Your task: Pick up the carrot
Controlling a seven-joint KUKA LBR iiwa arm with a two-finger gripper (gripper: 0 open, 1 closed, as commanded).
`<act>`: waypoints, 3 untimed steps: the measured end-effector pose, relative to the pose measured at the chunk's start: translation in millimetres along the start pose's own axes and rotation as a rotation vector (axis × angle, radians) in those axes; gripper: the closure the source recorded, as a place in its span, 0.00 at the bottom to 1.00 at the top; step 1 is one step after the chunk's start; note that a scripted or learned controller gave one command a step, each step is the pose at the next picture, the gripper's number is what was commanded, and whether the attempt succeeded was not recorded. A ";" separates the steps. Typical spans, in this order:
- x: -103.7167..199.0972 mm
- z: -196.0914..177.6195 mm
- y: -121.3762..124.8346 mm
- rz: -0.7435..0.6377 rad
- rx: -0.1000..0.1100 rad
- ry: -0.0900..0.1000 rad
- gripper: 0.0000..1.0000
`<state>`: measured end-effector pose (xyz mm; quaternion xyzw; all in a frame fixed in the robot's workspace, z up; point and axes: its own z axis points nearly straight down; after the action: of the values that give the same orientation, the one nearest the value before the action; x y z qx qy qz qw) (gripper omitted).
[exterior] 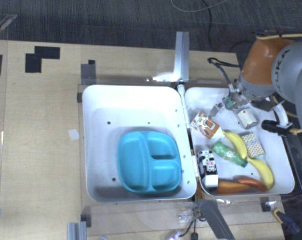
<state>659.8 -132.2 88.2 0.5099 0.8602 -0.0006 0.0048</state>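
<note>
Carrot [231, 186] lies flat along front wall of right bin [289, 186], orange, tip pointing left, touching small black-and-white box [208, 166]. Red object [251, 183] lies just beside it, under yellow banana [251, 156]. Gripper [230, 103] sits at bin's back, near rear wall, well apart from carrot, with green bottle [229, 152] and brown carton [206, 125] between. Gripper state: cannot tell; nothing visibly held. Small white cup [246, 118] just beside gripper. Left bin [96, 109] holds blue divided tray [148, 161]. Both bins on bench [36, 149].
</note>
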 end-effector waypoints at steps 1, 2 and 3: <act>21.2 -49.4 23.5 -0.216 0.000 0.008 0.00; 47.5 -46.5 -38.6 -0.478 0.000 0.011 0.00; 43.2 -0.8 9.6 -0.495 -0.007 0.003 0.00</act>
<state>647.4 -89.6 88.7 0.2835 0.9589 0.0019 0.0048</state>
